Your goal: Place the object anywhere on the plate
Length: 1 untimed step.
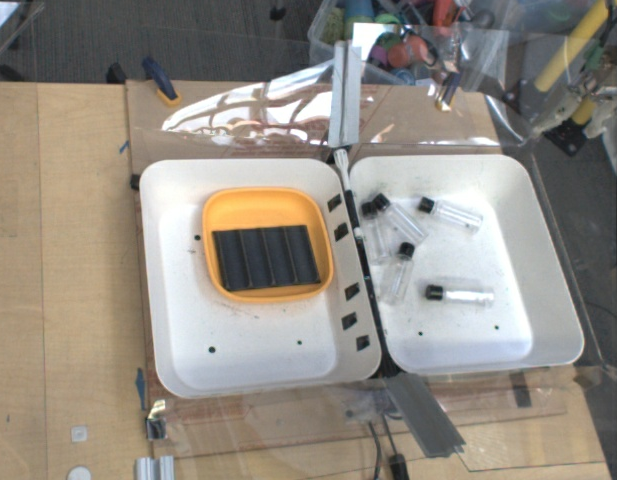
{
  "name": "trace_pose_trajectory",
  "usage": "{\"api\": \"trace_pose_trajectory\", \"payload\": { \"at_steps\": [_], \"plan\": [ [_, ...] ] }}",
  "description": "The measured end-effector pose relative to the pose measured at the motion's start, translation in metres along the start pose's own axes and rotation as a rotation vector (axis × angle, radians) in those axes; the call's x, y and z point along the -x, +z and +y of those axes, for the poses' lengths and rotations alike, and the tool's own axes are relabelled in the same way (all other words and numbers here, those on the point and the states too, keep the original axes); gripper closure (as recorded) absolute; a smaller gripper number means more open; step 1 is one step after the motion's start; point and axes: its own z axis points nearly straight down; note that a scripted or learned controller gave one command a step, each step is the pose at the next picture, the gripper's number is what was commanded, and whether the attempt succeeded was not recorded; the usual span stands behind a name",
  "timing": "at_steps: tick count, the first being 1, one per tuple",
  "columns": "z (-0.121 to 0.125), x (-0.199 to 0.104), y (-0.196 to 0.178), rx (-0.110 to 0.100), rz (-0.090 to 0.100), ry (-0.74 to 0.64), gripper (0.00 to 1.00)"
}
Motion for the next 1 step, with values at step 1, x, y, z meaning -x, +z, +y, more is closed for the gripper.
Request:
{"api": "trace_pose_trajectory", "payload": {
  "at_steps": [1],
  "plan": [
    [-0.0017,0.0052,0.0729,-0.007,0.003,0.049,0.00]
  ]
}}
